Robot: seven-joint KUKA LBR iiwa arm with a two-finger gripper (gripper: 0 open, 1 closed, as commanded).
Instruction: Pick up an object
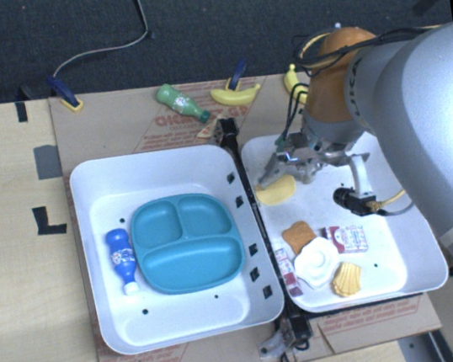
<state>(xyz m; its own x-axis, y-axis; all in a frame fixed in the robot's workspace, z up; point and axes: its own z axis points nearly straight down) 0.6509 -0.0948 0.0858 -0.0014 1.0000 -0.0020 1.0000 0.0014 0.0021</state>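
The gripper (283,169) hangs low in the right bin (412,274), near its left wall and just above a pale yellow piece (276,192); whether its fingers are apart or together I cannot tell. Bare floor lies along the bin's right side. Toward the front lie one toast (298,235), one carton (351,238), one white cup (316,264) and one shell (347,279). The left bin (112,322) holds one blue plate (188,242) and one bottle (120,259).

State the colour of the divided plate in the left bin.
The divided plate is turquoise blue, seen in the camera view.
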